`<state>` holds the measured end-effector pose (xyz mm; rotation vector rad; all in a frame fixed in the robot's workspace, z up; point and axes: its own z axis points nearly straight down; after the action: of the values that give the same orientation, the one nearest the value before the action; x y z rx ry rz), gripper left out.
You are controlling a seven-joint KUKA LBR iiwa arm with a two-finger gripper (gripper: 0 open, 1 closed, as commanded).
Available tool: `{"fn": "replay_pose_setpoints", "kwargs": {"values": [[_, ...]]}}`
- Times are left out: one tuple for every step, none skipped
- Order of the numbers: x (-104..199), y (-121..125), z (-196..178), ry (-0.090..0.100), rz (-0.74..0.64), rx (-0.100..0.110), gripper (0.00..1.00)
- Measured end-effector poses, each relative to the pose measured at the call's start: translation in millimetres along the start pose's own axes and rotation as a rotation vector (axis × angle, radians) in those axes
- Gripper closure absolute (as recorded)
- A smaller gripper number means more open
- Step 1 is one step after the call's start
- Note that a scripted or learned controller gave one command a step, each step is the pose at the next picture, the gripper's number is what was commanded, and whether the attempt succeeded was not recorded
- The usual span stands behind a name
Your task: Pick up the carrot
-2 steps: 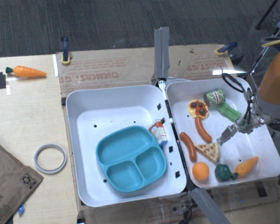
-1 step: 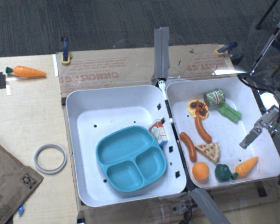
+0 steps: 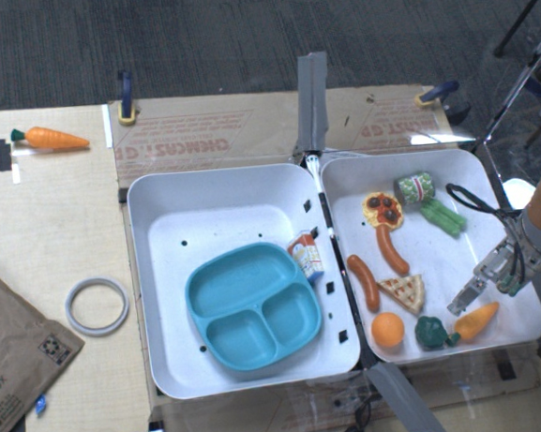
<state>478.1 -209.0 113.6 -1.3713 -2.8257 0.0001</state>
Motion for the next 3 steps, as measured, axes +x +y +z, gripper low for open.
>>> {"fn": "replay_pose_setpoints", "kwargs": {"values": [[-10, -5, 21, -0.004, -0.248, -0.005, 0.0], [11, 67, -100, -0.004, -0.499, -0.002, 0.0], [30, 24, -77, -0.001, -0.354, -0.001, 0.0]]}}
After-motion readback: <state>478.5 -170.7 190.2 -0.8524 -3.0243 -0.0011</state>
